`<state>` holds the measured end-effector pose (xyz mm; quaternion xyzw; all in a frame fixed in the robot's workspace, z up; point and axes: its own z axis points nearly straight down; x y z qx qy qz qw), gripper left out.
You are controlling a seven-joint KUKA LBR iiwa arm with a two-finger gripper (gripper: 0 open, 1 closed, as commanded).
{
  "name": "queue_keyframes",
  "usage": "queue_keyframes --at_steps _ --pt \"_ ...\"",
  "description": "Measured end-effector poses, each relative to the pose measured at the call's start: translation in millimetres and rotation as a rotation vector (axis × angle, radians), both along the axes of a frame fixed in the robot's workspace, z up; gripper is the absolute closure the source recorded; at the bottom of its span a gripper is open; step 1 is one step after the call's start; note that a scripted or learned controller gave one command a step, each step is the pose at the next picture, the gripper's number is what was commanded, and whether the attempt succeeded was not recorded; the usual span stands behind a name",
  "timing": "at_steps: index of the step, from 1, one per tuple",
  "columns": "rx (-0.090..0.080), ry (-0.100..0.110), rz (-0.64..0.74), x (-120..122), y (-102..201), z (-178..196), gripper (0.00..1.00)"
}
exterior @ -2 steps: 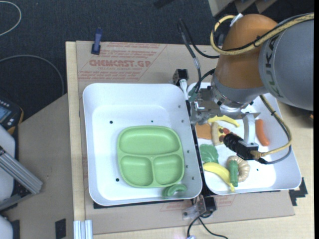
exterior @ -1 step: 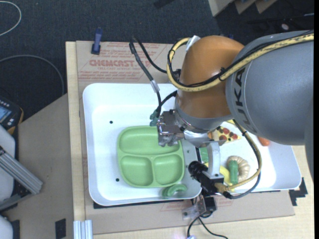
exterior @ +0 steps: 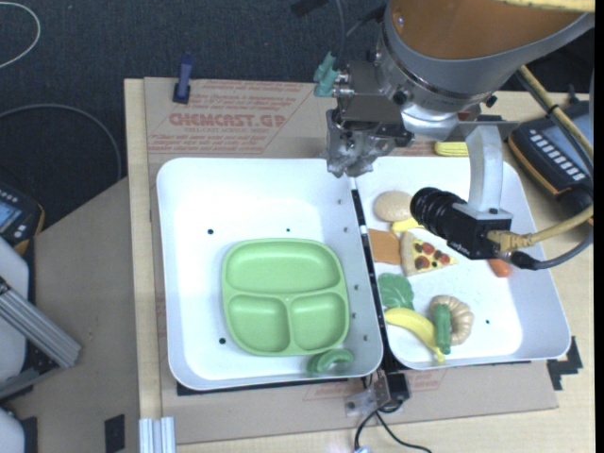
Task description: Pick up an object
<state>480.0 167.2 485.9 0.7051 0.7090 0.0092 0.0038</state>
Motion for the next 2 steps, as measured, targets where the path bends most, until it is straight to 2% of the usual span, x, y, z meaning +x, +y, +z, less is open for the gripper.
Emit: queue_keyframes --at_steps 1,2 --pt "-0.006 0.012 -0.003 41.9 14.9 28.0 1.00" --pt "-0.006 0.012 -0.003 92.2 44.8 43.1 1.00"
